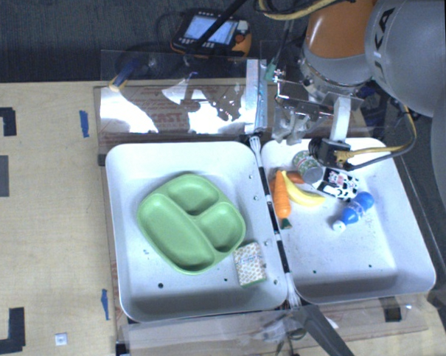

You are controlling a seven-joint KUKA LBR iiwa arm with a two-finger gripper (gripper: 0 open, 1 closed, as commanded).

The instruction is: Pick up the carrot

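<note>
Bench: a pale wooden top [49,240] is bearing two white bins side by side, with blue tape marks and black squares at its left.
Left bin [132,288]: holding a green divided plate [192,223] and a small patterned packet [250,264].
Right bin [374,263]: holding the carrot [281,200] along its left wall, a banana [306,195] just beside it, a blue bottle [355,208] and a black-and-white toy [337,183].
Gripper [309,129]: hanging over the right bin's far edge; its opening cannot be made out.

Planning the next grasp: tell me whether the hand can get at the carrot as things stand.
Probably yes. The carrot lies uncovered from above, though the banana touches it and the bin wall crowds its other side.
</note>
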